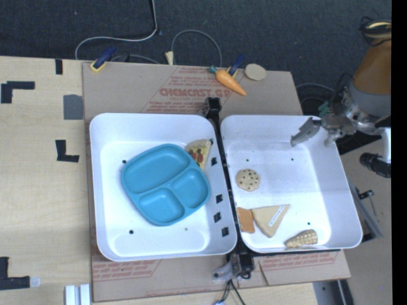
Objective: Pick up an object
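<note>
In the right bin (325, 189) lie a chocolate-chip cookie (248, 180), a tan sandwich wedge (271, 219), an orange cracker (245, 220) touching the wedge, and a waffle cone (301, 238) near the front rim. My gripper (316, 135) hangs over the right bin's far right corner. It is open with nothing between its fingers, well away from the food items. The left bin (105, 189) holds a blue divided plate (165, 183), and a pizza slice (200, 150) lies at the plate's far right edge.
Behind the bins, a toy carrot (230, 81) and a round beige disc (255, 72) rest on the cardboard sheet. Cables trail across the dark floor at the back. A black divider clip (212, 108) joins the two bins.
</note>
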